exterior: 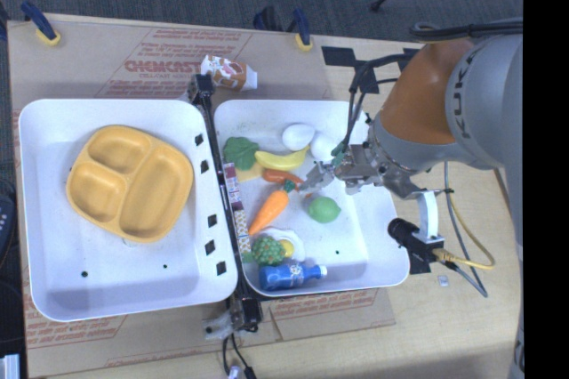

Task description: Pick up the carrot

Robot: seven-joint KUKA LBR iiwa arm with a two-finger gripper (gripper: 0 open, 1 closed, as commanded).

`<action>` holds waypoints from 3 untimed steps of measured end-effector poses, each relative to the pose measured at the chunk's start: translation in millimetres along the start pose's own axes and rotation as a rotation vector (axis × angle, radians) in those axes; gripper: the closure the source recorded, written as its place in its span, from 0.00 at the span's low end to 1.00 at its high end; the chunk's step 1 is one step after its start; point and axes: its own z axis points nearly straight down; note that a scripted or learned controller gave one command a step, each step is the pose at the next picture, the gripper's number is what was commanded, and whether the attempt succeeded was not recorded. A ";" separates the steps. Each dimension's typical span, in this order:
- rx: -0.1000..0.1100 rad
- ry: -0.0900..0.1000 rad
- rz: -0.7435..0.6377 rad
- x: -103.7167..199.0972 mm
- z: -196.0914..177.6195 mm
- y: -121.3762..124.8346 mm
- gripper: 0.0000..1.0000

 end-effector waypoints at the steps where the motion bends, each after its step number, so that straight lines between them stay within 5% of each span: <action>1: 0.000 0.000 0.116 60.9 99.5 12.5 0.00; 2: 0.003 0.000 0.113 60.7 89.6 12.4 1.00; 3: 0.000 0.000 0.308 183.7 0.0 23.9 1.00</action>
